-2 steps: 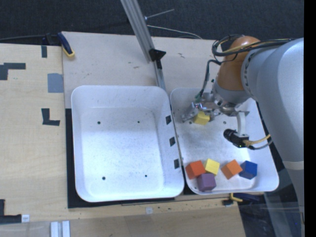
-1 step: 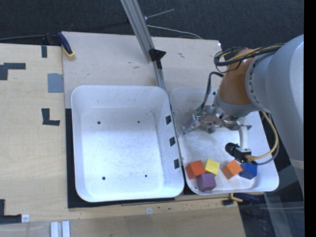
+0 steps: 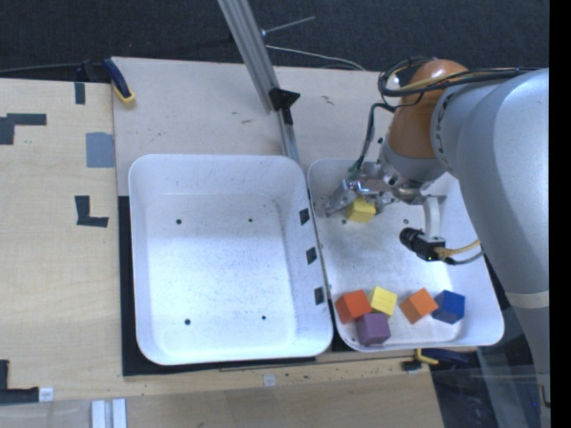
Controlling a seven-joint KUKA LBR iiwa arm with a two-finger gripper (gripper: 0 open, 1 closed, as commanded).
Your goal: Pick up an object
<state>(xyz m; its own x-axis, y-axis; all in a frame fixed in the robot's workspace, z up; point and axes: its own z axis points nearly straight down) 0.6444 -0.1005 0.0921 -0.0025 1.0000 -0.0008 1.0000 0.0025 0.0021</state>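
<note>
Now at upper right bin (image 3: 473,328) | gripper (image 3: 360,200) clamped on yellow block (image 3: 362,210), raised over bin floor | likely light, rigid, smooth-faced | best held across flat opposite sides, mid-height | five more blocks (image 3: 385,308) clustered along near rim

Metal pole (image 3: 252,47) slanting over bench (image 3: 53,239); yellow-blue clamp (image 3: 119,82) top left.

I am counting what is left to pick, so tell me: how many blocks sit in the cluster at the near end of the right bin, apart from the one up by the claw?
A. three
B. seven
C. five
C: the cluster holds an orange block, a yellow block, a purple block, a second orange block and a blue block in the right bin.
</note>
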